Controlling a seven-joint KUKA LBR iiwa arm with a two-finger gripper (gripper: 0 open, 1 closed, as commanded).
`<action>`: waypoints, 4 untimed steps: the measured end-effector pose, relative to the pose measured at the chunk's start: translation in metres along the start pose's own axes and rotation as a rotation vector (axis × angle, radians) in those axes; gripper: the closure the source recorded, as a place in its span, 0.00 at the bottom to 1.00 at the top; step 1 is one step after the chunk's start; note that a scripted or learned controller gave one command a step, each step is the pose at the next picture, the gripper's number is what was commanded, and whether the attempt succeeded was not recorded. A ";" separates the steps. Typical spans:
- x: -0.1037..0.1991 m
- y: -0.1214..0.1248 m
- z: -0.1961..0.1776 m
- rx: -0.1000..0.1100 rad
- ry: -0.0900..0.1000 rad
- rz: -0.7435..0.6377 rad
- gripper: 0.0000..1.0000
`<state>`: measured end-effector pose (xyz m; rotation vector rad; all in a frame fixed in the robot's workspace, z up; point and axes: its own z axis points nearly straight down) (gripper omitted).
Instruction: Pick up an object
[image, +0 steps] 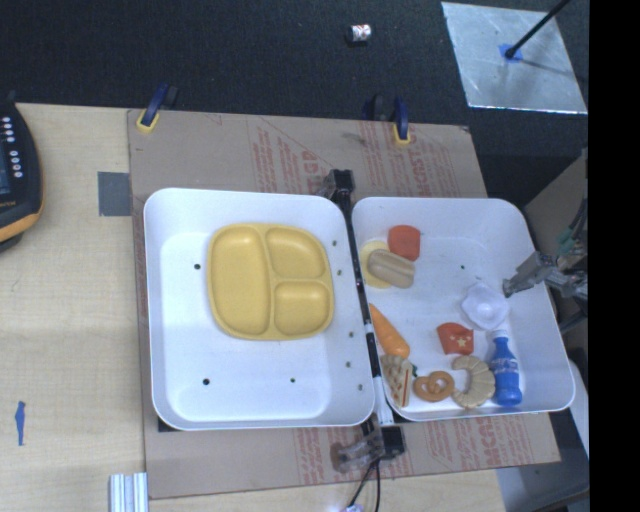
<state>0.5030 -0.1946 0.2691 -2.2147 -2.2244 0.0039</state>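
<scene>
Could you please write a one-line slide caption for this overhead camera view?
Tool at the right bin's right rim above toy food; yellow divided plate in the left bin.

gripper (522, 281) at view's right edge, roughly mid-height, metal fingers pointing left and slightly down. only the tip of the arm is in frame, nothing between the fingers.

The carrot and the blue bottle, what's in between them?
In the camera view, between the carrot and the blue bottle lie a red piece, a pretzel and a croissant.
</scene>
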 end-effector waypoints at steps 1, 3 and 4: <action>-0.002 -0.029 0.090 0.009 0.004 0.001 0.00; 0.024 0.013 0.166 -0.002 -0.002 0.000 1.00; 0.078 0.078 0.064 -0.015 -0.001 -0.007 1.00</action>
